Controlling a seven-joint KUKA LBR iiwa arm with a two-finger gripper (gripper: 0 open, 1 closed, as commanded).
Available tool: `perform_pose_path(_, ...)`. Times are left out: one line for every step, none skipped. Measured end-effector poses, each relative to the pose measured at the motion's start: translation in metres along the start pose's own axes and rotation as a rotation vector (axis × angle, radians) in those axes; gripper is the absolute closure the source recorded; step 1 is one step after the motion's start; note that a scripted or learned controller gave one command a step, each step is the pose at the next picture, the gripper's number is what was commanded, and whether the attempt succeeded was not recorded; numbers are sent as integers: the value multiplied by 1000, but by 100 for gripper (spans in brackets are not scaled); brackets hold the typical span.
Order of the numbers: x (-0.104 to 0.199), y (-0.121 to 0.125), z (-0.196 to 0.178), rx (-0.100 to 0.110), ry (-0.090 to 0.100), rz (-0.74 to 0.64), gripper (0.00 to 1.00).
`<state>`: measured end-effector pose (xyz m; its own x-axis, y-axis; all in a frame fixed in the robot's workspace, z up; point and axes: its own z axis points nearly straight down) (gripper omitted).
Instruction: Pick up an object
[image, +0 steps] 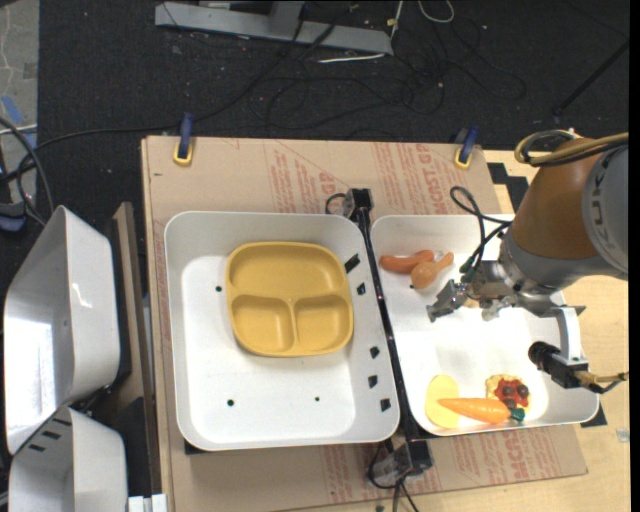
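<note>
**Ana:** At the bottom right of the frame, what lies in the right bin (420, 400)?

**Ben:** Near its lower rim lies an orange carrot (474, 408), partly over a yellow round piece (441, 391). Just beside its green end there is a small red and yellow item (508, 388); it is too small to name.

**Ana:** And the left bin (190, 330)?

**Ben:** It holds a yellow divided plate (290, 298), flat on the floor, in the upper middle part of the bin. A few small dark marks are around it.

**Ana:** Where is the gripper (447, 299)?

**Ben:** Higher, in the right bin, near the centre right of the frame. The grey and orange arm (565, 225) comes in from the right edge, and the gripper points to the left. About the fingers, I cannot tell if they are apart or together; they look small and dark.

**Ana:** Is any object near it?

**Ben:** Yes. Just above and to the left lie an orange sausage shape (404, 262) and a paler orange piece (431, 270), touching each other, in the upper left part of this bin. The gripper is just beside them; I see nothing between its fingers.

**Ana:** And farther?

**Ben:** The brown board (300, 165) with two clamps, then dark floor with cables
</note>
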<state>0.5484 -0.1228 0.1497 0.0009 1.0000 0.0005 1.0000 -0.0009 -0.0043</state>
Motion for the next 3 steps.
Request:
perform_pose_path(1, -1, 54, 1, 0, 1, 0)
perform_pose_path(1, 1, 40, -5, 0, 2, 100)
perform_pose_path(2, -1, -2, -8, -1, -3, 100)
